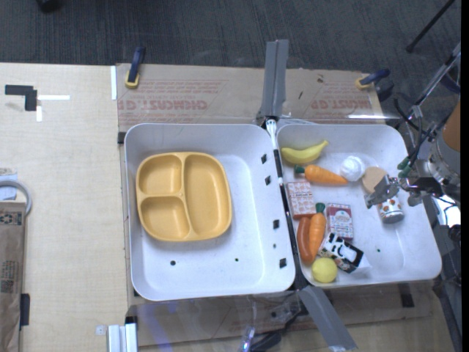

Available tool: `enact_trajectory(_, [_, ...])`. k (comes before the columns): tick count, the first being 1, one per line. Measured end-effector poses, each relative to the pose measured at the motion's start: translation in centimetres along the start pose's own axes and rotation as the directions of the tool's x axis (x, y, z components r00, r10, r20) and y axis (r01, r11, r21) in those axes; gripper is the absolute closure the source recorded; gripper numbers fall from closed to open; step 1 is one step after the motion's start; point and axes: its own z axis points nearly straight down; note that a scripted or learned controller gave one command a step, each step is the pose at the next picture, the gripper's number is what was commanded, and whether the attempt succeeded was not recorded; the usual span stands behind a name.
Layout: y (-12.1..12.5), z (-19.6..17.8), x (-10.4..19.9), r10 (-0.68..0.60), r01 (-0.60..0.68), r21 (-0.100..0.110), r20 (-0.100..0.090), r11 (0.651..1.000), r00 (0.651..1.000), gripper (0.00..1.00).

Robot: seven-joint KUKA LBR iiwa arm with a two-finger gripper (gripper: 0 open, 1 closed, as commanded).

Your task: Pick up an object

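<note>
As the view runs from the near edge of the pale wooden surface (58, 196) toward the far edge, the first items met lie in the right-hand shallow white plastic bin (410, 266): a small yellow lemon-shaped toy (324, 270), touching a black-and-white patterned packet (343, 250). Just beyond, a large orange toy carrot (313, 233) lies lengthwise beside a small red printed card box (339, 218), with a pink printed card box (300, 198) above it. To the right, a small silver can with a red band (393, 210) stands upright on the bin floor. The metal claw (384, 191) sits directly over the can; how far it is open, or whether it grips anything, cannot be told. A tan round disc (374, 177) and a white crumpled ball (352, 167) lie just beyond. Farther back rest a second, smaller orange toy carrot (325, 174) and a yellow toy banana (304, 152). The left-hand shallow white plastic bin (205, 270) holds a yellow three-compartment plastic plate (184, 195).
</note>
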Motion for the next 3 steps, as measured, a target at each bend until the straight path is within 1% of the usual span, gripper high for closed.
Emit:
enact_trajectory(1, [-1.6,13.6,1.4,0.026,-0.026,-0.008,0.001,1.0,1.0,0.0])
enact_trajectory(2, [1.8,13.5,4.6,0.113,-0.113,-0.011,0.005,0.993,0.994,0.0])
enact_trajectory(3, [1.7,12.6,4.4,0.118,-0.118,-0.01,0.006,0.993,0.993,1.0])
